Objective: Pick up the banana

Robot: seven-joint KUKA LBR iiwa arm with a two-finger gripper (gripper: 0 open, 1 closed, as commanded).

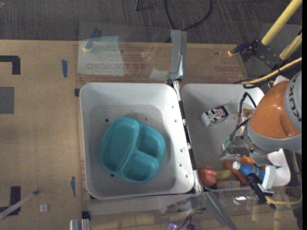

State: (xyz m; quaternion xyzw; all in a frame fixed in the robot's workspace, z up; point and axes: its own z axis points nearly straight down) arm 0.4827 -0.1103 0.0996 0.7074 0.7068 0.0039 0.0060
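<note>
the arm (280, 116) hangs over the right bin (201, 102); its grip state i cannot tell. toys crowd the bin's front edge, so it may grab the red fruit (207, 176), not the banana.

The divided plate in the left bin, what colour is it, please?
Teal, in the camera view: divided plate.

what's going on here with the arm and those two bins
A grey and orange robot arm reaches from the right over the right bin, above a cluster of small items along its near edge, including a reddish one and a blue and white bottle. A small black and white item lies farther back. The left bin holds a teal divided plate. I can't pick out the banana in the clutter.
</note>
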